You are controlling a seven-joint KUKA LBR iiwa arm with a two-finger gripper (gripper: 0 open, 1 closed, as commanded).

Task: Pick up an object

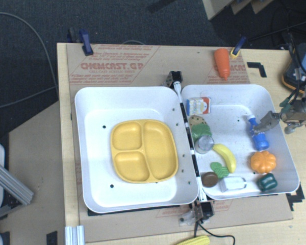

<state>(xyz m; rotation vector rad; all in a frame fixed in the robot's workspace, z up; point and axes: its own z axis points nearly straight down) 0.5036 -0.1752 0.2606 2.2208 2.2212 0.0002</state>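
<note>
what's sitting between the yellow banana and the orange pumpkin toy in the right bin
Nothing: in the camera view, the stretch between the yellow plastic banana and the orange pumpkin toy is bare white floor of the right bin.

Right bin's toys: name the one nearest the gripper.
The blue bottle, lying right beside the gripper at the right bin's right side. The orange pumpkin and banana lie farther off.

Both white bins [86, 137] are looking like smooth, slightly glossy plastic. Yellow divided tray [143, 150] is showing as matt plastic. Surface [117, 63] is reading as brown printed cardboard, matt. Banana [226, 157], orange pumpkin [263, 161], carrot [222, 63] are appearing as smooth shiny plastic. Floor [30, 14] is looking like dark rough carpet.
</note>
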